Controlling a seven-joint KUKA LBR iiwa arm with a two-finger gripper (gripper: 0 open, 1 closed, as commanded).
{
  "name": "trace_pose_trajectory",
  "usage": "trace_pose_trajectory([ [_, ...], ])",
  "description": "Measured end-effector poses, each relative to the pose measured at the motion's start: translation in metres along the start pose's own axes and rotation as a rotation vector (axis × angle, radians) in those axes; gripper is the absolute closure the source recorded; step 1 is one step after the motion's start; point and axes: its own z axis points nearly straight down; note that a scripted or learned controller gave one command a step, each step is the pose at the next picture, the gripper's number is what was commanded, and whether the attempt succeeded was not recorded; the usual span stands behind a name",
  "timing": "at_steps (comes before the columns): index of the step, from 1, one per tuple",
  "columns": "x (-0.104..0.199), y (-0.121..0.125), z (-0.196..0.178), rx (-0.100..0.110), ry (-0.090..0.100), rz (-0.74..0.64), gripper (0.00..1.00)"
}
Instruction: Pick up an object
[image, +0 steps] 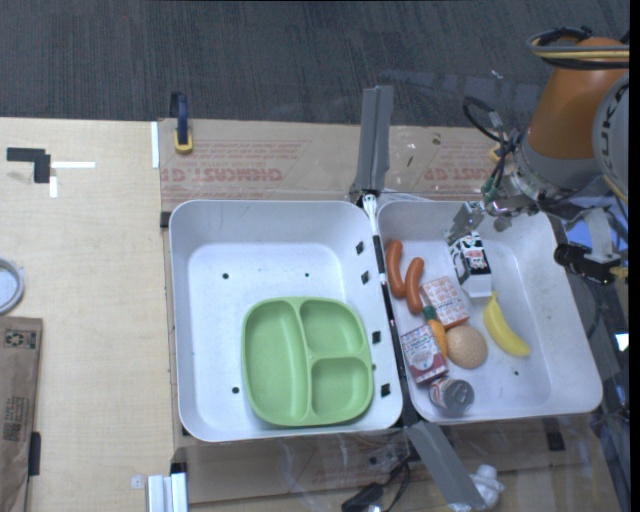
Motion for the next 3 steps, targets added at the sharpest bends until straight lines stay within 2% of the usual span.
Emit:
trace_pose_trajectory([
  [1, -0.015, -0.024, 0.083, 0.0, 0.0, 0.073, 0.0],
  [2, -0.016, -0.024, 0.073, -0.002, 0.0, 0.077, 1.0],
  [3, 0.002, 0.013, -0.021, 0.0, 0.0, 0.341, 1.0],
])
